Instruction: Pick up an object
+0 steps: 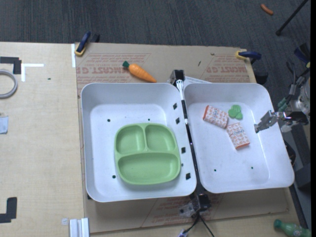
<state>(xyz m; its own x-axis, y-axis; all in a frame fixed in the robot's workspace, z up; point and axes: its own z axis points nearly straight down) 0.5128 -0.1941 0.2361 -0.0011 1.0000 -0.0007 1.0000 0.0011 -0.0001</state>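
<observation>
1. The stuff up for grabs is all in the right bin (247, 174): two little red-and-white packets and a small green thing.
2. One packet (216, 116) sits toward the upper left of that bin, lying flat and a bit tilted.
3. The other packet (238, 135) is just below and to the right of the first one, close by but I can't tell if they touch.
4. The green thing (235, 112) is right beside the first packet, on its right, near the bin's back wall. Too small to say what it is.
5. The gripper (261, 124) comes in from the right edge, over the right side of the same bin, near the second packet but apart from it. Nothing is between the jaws. Open or closed? Honestly can't tell, it's too small and blurry.
6. The left bin (98, 102) has a green divided plate (146, 153) with three sections, sitting toward the front.
7. Behind the bins, a toy carrot (139, 71) lies on the cardboard sheet (217, 65) that covers the surface.
</observation>
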